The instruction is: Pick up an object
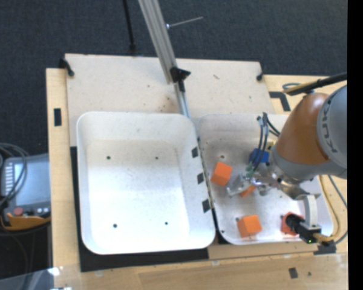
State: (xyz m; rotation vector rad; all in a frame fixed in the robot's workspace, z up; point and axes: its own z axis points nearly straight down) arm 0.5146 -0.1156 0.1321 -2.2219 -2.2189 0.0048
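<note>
My gripper [247, 186] is down low in the right bin [230, 132], near its middle, under the grey and orange wrist. A small orange piece [248, 191] shows right at the gripper's tip, mostly hidden by it. One orange block [221, 173] lies just left of the gripper, close to the wall between the bins. A second orange block [249, 225] lies near the bin's front edge. A red-orange thing [288, 222] sits by the front right corner, partly covered by the arm.
The left bin [97, 162] stands beside the right one, the two sharing a middle wall [201, 180]. A slanted metal pole [160, 38] rises behind the bins. Cables run along the bench's right side.
</note>
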